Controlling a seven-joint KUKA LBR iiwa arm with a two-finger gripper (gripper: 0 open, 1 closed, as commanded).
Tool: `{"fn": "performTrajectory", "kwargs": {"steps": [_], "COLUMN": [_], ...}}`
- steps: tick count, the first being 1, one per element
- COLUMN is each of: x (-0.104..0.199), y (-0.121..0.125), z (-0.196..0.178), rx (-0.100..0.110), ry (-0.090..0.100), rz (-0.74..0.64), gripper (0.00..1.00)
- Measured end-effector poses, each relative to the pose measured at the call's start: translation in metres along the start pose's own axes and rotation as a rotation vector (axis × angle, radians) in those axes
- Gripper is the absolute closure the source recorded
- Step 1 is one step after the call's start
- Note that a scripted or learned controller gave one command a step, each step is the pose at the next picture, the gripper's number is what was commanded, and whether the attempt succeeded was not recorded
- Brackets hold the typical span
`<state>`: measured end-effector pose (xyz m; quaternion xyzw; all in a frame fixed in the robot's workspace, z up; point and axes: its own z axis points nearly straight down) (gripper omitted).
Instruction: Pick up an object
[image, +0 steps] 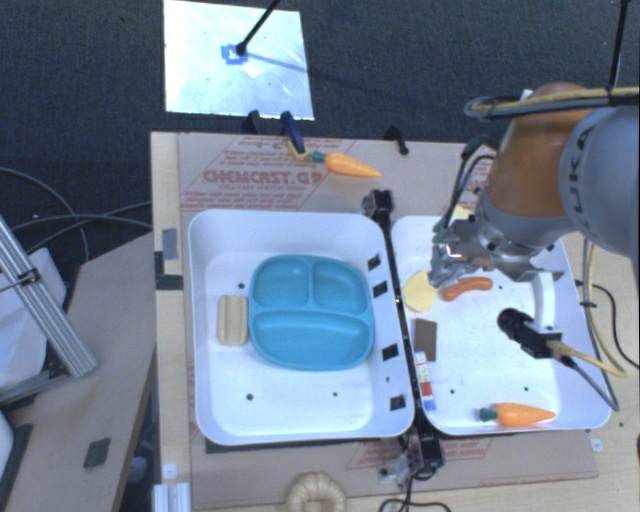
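Note:
My gripper hangs low over the upper left part of the right bin. Just below and left of it lies a pale yellow slice. An orange sausage lies right beside the gripper, to its lower right. Further down are a brown block and a small striped bar by the divider. An orange carrot lies near the bin's front edge. I see nothing held in the gripper.
The left bin holds a blue divided plate and a tan bread slice to its left. A second carrot lies on the cardboard behind the bins. The grey arm with its orange band reaches in from the right.

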<state>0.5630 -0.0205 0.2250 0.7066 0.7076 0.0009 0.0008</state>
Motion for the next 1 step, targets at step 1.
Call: {"fn": "performTrajectory", "kwargs": {"steps": [1], "x": [-0.0003], "y": [-0.0086], "z": [0.0100], "rx": [0.002], "ry": [0.000], "rz": [0.001], "gripper": [1.00]}}
